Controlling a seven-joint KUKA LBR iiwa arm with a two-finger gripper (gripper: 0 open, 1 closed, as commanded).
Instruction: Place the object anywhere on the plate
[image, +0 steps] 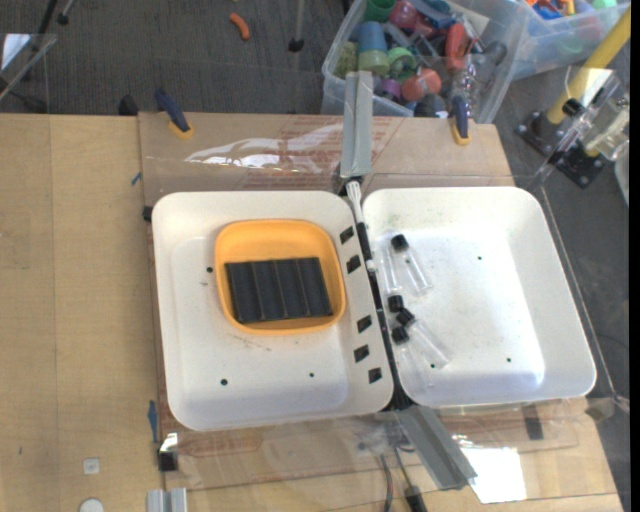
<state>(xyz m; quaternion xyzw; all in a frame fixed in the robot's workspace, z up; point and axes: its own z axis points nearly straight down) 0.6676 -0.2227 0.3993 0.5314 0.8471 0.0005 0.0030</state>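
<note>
A dark grey ribbed rectangular block (278, 290) lies flat on the orange rounded-square plastic plate (232, 248), which sits toward the far edge of the left shallow white bin (190, 380). In the right shallow white bin (500, 300), clear plastic tubes with black caps (408, 285) lie near its left edge. The wooden tabletop (70, 300) carries both bins.

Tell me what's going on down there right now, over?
Black object sits on the orange plate in the left bin. Small clear pieces with black caps lie in the right bin. Nothing blocking.
</note>
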